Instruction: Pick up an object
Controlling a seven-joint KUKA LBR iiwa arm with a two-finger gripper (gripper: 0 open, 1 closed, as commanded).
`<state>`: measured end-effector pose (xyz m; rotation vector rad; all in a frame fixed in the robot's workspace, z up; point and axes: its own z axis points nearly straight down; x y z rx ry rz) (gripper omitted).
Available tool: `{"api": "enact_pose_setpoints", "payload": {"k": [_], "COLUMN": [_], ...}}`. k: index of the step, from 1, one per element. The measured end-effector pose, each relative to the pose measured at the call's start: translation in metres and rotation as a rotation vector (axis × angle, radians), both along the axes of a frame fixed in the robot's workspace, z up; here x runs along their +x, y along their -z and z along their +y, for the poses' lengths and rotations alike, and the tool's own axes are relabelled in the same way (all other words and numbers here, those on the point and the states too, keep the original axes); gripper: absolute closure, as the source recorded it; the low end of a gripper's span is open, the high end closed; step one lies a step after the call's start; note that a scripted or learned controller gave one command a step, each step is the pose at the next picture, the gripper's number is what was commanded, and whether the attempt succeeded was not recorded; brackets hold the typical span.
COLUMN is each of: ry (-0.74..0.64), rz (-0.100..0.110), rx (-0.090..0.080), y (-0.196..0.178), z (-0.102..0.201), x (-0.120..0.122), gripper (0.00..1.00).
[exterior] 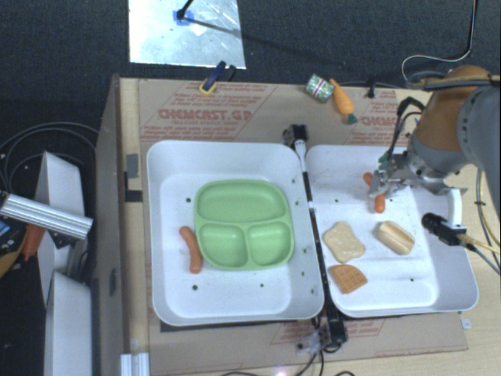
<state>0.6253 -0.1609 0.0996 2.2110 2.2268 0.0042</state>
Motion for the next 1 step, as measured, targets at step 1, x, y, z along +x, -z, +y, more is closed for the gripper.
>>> {"api": "enact_pose_setpoints", "payload": {"k": [1], "ry": [0.003], "rz": [0.000], "rx": [0.002], "y": [-0.0860], "z": [0.0898], "x": [0.0086], "gripper": [1.00]}}
